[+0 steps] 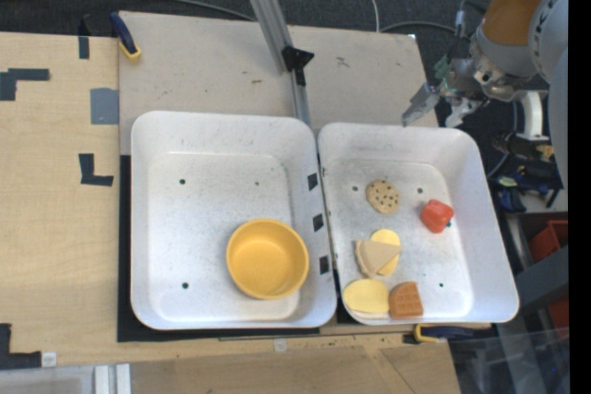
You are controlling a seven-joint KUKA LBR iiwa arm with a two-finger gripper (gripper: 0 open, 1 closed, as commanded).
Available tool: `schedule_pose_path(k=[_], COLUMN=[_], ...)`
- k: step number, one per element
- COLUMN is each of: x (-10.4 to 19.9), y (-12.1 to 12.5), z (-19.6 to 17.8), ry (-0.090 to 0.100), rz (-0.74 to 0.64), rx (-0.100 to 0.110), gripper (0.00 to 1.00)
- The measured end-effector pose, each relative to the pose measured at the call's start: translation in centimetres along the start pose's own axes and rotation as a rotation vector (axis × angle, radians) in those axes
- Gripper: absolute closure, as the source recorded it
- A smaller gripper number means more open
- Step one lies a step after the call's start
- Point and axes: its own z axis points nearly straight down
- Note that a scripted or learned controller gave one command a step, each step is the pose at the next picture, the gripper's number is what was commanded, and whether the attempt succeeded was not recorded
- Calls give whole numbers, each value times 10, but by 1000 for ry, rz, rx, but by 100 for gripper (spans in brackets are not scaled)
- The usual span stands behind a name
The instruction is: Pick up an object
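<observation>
- Tabletop (212,69) carries two white bins.
- Left bin (157,198): yellow bowl (267,258) at 5 o'clock.
- Right bin (480,226): cookie (382,196), red piece (436,216).
- Tool (432,99) beyond its 1 o'clock rim; grip state cannot be told.

Yellow bowl (267,258), red block (437,216), speckled cookie (382,196)

Arm (531,5) cut off at right edge; pincer (427,103) fingers indistinct.
</observation>
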Motion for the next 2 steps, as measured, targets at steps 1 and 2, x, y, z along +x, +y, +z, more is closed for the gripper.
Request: schedule_pose_path(k=[1, 2], x=[0, 0], y=[0, -11], z=[0, 51], ry=[-1, 1], rz=[0, 1], rx=[1, 5], gripper=[0, 0])
